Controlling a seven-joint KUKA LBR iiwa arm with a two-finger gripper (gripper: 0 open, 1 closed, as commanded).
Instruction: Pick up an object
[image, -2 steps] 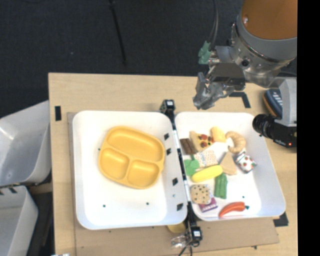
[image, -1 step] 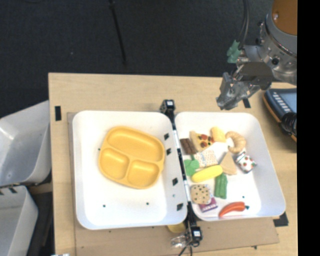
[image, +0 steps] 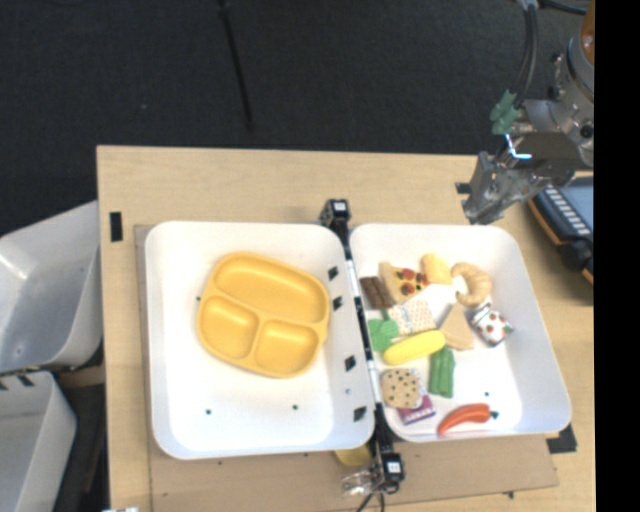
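Note:
The right bin holds a heap of toy food: a yellow banana, a red chili pepper, a green pickle, a croissant, a cookie, a chocolate bar, a pizza slice and others. My gripper hangs above the bin's far right corner, away from the pile, with nothing seen between its fingers.
The left bin holds a yellow divided plate. A black clip sits at the top of the divider between bins. White containers stand off the bench at the left. A dark device lies at the right.

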